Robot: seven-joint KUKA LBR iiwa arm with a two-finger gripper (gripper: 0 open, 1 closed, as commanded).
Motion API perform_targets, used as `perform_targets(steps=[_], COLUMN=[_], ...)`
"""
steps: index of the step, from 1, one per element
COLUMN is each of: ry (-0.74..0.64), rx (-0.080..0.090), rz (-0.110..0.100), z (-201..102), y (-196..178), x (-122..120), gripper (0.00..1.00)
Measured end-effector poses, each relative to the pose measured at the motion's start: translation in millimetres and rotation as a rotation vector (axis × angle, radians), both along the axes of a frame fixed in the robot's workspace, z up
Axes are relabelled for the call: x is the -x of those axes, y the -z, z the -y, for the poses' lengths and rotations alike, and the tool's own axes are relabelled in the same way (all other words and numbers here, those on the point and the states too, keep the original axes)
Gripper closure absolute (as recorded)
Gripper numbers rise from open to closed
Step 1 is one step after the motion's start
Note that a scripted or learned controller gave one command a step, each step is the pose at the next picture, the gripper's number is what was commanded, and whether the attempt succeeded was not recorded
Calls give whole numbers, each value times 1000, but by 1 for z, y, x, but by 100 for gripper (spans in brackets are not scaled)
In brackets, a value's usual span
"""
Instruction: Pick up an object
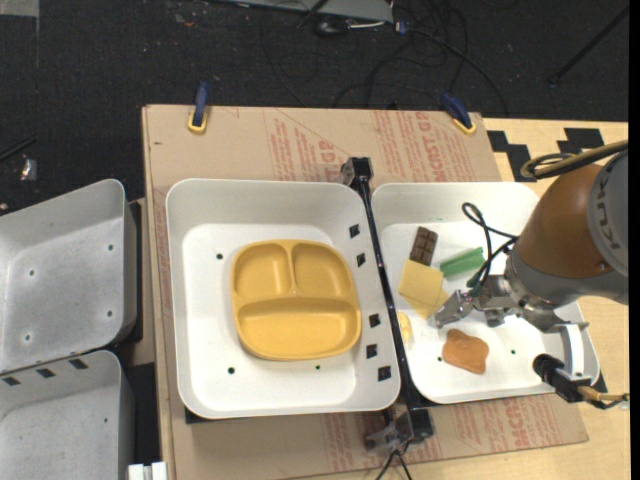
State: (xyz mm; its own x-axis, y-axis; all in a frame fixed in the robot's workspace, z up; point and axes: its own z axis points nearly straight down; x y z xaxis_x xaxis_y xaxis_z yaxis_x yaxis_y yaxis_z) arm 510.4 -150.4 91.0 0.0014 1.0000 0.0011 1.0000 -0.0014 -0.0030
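Note:
In the right bin (520, 200) lie a pale yellow block (421, 283), a dark brown bar (425, 245), a green piece (461, 263) and an orange-brown piece (466, 351). A small yellow bit (404, 324) lies against the bin's left wall. My gripper (450, 311) hangs low over this bin, between the yellow block and the orange-brown piece, just right of the block's lower corner. Nothing is seen held in it. The arm's orange band (565, 223) is above and to the right of it.
The left bin (190, 268) holds a yellow divided plate (295, 300). A black divider with clips (375, 278) runs between the bins. A black cable (480, 223) loops over the right bin's back. Grey trays (60, 268) stand off the bench at left.

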Motion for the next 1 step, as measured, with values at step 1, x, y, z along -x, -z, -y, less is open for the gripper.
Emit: perform_targets(steps=[1], ry=[2], rx=[1], rz=[3], z=[0], y=[-11], x=[-1], gripper=[100])
